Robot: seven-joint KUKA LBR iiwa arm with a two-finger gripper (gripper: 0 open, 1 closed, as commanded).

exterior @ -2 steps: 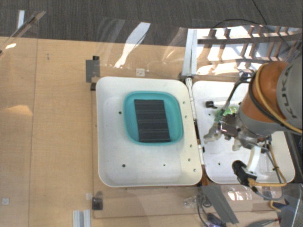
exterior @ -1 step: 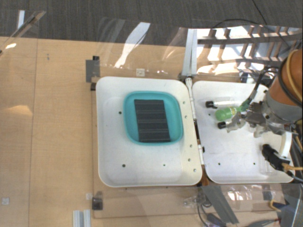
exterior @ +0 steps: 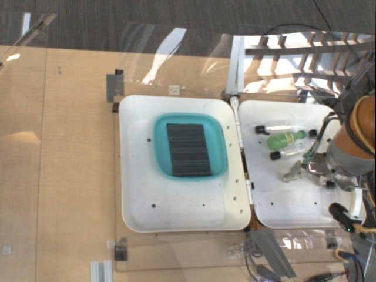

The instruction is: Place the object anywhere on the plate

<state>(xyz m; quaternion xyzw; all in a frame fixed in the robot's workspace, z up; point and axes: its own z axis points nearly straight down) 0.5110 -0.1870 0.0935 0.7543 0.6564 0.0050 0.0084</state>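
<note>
The green bottle (exterior: 284, 139) lies on its side in the right bin (exterior: 276, 207), between two clear tubes with black caps (exterior: 276, 129) and (exterior: 288, 153), well apart from the teal plate (exterior: 218, 148), which sits in the left bin (exterior: 176, 216) with a dark ridged mat (exterior: 188, 150) on it. The hand (exterior: 296, 172) hovers just below the bottle; whether it is open or closed cannot be told
</note>
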